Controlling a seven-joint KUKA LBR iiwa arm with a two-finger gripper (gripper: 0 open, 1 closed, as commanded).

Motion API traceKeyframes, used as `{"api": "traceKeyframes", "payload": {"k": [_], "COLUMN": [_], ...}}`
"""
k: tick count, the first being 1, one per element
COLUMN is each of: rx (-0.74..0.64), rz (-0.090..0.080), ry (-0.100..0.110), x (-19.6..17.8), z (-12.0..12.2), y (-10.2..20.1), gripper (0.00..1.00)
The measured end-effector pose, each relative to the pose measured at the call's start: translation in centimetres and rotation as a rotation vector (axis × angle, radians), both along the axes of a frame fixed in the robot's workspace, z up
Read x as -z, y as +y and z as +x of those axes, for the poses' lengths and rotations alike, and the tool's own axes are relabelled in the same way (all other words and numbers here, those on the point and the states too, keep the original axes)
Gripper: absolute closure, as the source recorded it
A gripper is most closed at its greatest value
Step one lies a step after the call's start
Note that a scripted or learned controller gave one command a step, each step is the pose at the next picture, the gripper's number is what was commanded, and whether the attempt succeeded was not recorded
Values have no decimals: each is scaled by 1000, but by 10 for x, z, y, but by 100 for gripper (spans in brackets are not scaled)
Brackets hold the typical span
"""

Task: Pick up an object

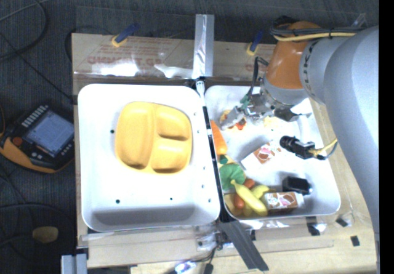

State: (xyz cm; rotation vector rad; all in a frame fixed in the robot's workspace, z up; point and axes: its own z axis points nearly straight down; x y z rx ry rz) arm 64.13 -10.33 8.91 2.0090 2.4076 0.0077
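Reaching in from the right with the grey arm (pixel 345 82); gripper (pixel 249 106) low over the upper-left corner of the right bin (pixel 326 208). Cannot tell whether open, closed or pinching anything: tip blurred and merged with the clutter beneath.

Just beside the tip, toward the divider: small items (pixel 233 120), orange and white, too small to tell long axis or heading.

Along the left wall of the same bin: carrot (pixel 217 137), long axis running up and down the view, lower end against a green item (pixel 231 174).

At the near-left corner: banana (pixel 253 199), long axis slanting from upper left to lower right, partly overlapping other fruit.

Touching the banana's right end: box (pixel 284 201), lying flat, long axis left to right.

At mid-bin: white packet (pixel 263 154), tilted, apart from the rest.

In the left bin (pixel 98 205): yellow tray (pixel 152 137), well apart from the gripper.
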Motion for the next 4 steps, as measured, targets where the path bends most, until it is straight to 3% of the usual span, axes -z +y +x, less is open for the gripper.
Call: {"api": "traceKeyframes", "payload": {"k": [1, 2, 3, 4], "rx": [-224, -428, -430, -194], "rz": [-4, 3, 3, 0], "ry": [8, 26, 17, 10], "x": [-61, 1, -9, -93], "z": [27, 25, 27, 27], "y": [5, -5, -4, 64], "gripper": [0, 0, 100, 100]}}
